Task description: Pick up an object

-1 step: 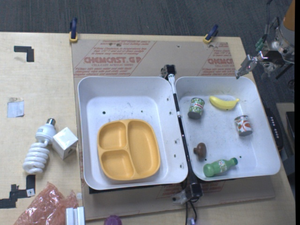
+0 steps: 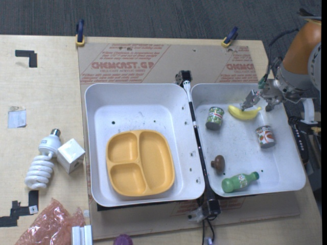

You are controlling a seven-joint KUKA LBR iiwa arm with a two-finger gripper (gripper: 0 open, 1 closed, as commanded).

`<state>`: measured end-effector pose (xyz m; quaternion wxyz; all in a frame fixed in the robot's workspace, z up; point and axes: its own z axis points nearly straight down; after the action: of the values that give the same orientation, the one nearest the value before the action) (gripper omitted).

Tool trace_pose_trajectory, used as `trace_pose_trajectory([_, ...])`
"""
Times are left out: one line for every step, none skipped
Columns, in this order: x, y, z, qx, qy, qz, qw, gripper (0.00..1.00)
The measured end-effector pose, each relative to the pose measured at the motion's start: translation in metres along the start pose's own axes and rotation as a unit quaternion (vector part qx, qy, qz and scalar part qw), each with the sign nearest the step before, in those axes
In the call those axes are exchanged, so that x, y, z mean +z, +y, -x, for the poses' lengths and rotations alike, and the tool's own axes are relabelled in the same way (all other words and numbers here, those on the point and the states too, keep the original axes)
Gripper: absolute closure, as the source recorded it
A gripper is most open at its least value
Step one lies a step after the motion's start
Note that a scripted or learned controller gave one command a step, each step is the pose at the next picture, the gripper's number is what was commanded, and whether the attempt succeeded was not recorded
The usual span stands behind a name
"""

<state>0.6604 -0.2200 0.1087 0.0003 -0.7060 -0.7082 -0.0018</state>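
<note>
A bulb (image 2: 40,160) and a white cube (image 2: 71,155) lie near the surface's left edge. The left bin (image 2: 97,101) holds a yellow tray (image 2: 139,163). In the right bin (image 2: 286,180) lie a green can (image 2: 215,118), a brown lump (image 2: 218,162), a green bottle (image 2: 239,181), a banana (image 2: 243,113) and a red can (image 2: 265,136). The tool (image 2: 260,101) hovers at the bin's far right corner, just above the banana's right end, its fingers spread and grasping nothing.
</note>
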Motion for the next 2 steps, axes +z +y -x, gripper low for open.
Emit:
trace_pose_trajectory([0.016, -0.075, -0.029, 0.002, -0.002, -0.001, 1.0000, 0.00])
trace_pose_trajectory([0.006, -0.075, -0.029, 0.003, -0.002, 0.000, 1.0000, 1.00])
